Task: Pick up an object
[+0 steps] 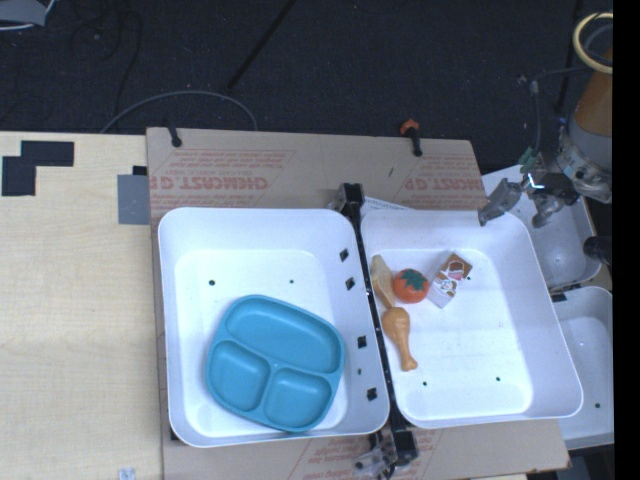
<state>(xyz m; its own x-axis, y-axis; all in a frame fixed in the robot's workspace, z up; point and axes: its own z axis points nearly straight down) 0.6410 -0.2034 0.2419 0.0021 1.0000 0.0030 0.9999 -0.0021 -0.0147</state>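
Orange tomato (410, 285) looks light, slick plastic; you'd pinch its round middle. Gripper (522, 200) hangs released, fingers spread, holding nothing.

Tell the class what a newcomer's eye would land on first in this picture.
First the blue tray, lying in the left bin. Next, the cluster at the right bin's left side: a tomato, a drumstick just below it, and a small carton beside it. The gripper hovers over that bin's upper right corner.
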